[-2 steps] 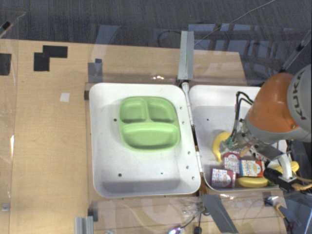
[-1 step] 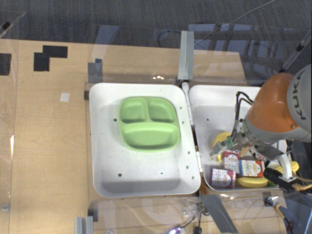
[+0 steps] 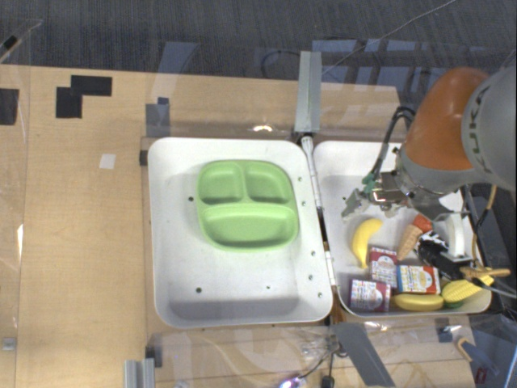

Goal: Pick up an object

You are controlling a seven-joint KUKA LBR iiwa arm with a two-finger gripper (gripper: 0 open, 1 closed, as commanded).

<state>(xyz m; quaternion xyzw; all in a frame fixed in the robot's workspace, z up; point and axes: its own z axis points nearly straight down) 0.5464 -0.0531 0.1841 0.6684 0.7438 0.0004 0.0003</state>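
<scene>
Overhead, the pincer (image 3: pixel 365 197) hangs just above the curved yellow toy banana (image 3: pixel 364 239) in the right-hand white bin (image 3: pixel 333 176); its spread cannot be told, grey arm (image 3: pixel 460 128) slanting in from the right.

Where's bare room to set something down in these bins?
Left bin: bare floor around the green tray, widest along the near edge. Right bin: bare only at the far-left corner; banana, boxes and arm crowd the rest.

A light wooden bench top (image 3: pixel 73 217) with black square markings (image 3: pixel 81 94) meets dark grey carpet (image 3: pixel 202 14) beyond.
</scene>
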